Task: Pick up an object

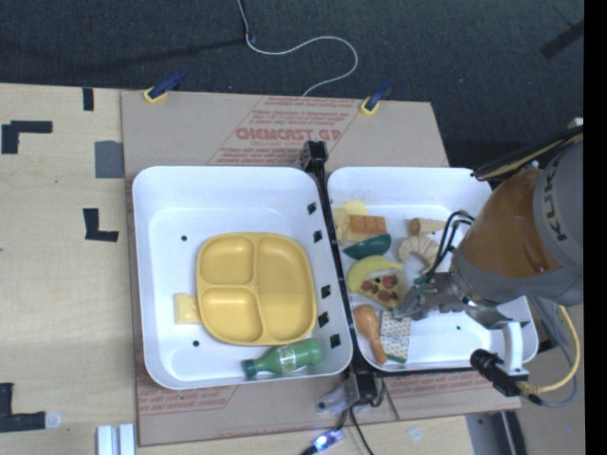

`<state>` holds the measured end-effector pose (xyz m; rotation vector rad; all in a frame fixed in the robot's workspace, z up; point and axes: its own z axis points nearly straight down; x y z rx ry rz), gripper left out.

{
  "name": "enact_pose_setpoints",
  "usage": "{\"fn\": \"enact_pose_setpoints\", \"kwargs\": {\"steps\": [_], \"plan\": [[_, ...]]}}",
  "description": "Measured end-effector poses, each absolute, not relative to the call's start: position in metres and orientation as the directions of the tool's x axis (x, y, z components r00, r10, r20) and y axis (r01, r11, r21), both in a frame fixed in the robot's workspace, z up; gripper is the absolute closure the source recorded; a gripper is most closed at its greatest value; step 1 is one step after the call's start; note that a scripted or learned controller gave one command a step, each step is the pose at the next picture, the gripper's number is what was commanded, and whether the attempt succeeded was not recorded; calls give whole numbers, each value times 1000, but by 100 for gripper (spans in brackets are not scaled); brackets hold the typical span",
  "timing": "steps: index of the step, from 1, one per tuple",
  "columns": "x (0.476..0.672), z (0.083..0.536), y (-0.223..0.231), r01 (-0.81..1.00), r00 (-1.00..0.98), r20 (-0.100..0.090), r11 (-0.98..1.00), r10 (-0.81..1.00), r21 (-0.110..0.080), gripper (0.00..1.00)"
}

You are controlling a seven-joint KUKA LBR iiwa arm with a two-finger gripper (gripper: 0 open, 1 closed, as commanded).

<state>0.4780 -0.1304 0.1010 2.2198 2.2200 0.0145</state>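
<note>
Toy food lies heaped in the left half of the right bin [493, 349], tight against the divider between the two bins: a pizza slice [381, 288], a banana [365, 271], a green pepper [368, 247], a carrot [368, 331] and a small packet [395, 336] near the front wall. I see the gripper [417, 300] low over the pile's right edge, just beside the pizza slice; I cannot tell how it is set. My arm [517, 240] covers the bin's right side, while bare floor shows toward the front right corner. In the left bin [156, 254] sit a yellow divided plate [256, 287], a green bottle [285, 358] along the front wall, and a yellow piece [185, 308] by the plate's left edge; open floor runs along the back.
</note>
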Motion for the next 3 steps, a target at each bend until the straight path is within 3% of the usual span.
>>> {"fn": "enact_pose_setpoints", "kwargs": {"steps": [2,3], "plan": [[488,201,-130,1000,-2,-1,2,1000,4,100],[488,225,-129,1000,-2,0,2,1000,1,100]]}}
